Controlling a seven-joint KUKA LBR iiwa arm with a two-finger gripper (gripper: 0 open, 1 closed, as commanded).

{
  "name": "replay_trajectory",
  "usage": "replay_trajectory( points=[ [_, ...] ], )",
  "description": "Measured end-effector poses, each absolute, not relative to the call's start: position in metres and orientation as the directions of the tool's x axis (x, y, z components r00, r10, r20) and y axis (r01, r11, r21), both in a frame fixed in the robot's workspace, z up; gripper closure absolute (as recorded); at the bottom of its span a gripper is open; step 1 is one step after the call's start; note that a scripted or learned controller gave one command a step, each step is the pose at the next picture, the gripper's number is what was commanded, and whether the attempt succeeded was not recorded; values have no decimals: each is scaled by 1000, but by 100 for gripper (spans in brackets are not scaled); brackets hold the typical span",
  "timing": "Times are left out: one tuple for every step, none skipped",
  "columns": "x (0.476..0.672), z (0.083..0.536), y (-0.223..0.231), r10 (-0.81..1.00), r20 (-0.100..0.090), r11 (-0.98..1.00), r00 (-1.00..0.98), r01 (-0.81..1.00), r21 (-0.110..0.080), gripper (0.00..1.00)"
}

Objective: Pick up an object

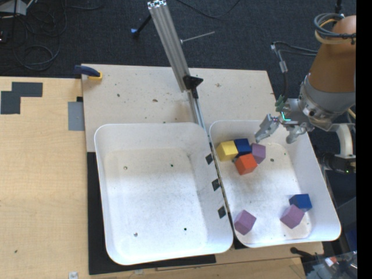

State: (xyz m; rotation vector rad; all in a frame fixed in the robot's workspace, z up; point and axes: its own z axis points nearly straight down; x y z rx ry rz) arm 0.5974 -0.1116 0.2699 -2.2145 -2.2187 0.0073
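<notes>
Claw (pixel 281 131) spread wide, holding nothing, above right bin (pixel 325 211) far rim; arm's upper part cut off.

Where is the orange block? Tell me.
The orange block lies in the right bin, near its far left corner, touching the purple block and just below the yellow block.
</notes>
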Motion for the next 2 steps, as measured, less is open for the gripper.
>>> replay_trajectory(
  points=[
    [598, 273, -112, 1000, 1, 0, 0, 1000, -3, 0],
    [593, 227, -107, 1000, 1, -2, 2, 1000, -8, 0]
  ],
)
